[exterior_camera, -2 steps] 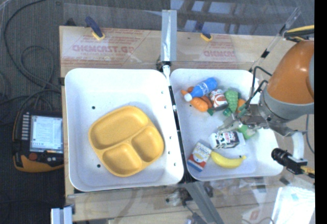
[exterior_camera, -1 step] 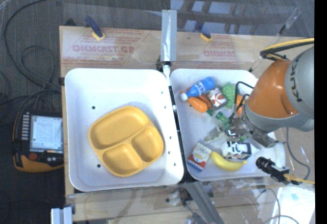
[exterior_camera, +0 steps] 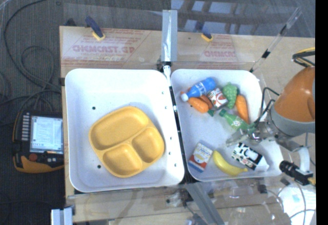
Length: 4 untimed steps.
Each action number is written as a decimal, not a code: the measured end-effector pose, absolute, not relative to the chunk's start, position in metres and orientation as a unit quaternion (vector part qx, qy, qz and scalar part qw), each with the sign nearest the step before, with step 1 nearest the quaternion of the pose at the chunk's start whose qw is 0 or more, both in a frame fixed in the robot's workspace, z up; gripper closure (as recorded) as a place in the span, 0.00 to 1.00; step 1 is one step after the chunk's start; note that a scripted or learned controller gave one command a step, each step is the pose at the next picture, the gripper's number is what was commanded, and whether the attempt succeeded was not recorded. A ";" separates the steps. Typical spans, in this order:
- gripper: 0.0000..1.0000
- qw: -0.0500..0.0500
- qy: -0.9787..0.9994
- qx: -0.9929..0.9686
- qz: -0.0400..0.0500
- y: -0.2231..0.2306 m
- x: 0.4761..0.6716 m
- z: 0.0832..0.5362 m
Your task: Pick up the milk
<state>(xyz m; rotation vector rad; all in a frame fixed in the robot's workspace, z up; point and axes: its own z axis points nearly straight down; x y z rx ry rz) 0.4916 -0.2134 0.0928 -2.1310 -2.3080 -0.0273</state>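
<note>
The milk (exterior_camera: 248, 156) is a small white carton with black patches. It lies on its side near the front right corner of the right bin (exterior_camera: 220, 74), touching the banana (exterior_camera: 227, 164). My gripper (exterior_camera: 250, 136) hangs low in that bin, just above and behind the carton, reaching in from the right below the orange band (exterior_camera: 301, 97). The carton lies on the bin floor, and nothing shows between it and the gripper.
A green bottle (exterior_camera: 233, 119), two carrots (exterior_camera: 242, 107), a red-and-white can (exterior_camera: 218, 98) and a blue bottle (exterior_camera: 201, 88) crowd the bin's back. A small orange-and-blue box (exterior_camera: 201, 156) lies front left. The left bin (exterior_camera: 84, 90) holds a yellow divided tray (exterior_camera: 127, 140).
</note>
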 end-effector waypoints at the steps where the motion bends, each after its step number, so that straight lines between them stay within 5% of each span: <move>1: 1.00 -0.007 -0.734 -0.679 -0.008 -0.217 0.493 0.103; 2: 0.00 -0.004 -0.735 -0.678 -0.007 -0.215 0.492 0.101; 3: 1.00 -0.004 -0.735 -0.678 -0.007 -0.213 0.493 0.110; 4: 0.00 -0.004 -0.735 -0.678 -0.007 -0.214 0.493 0.110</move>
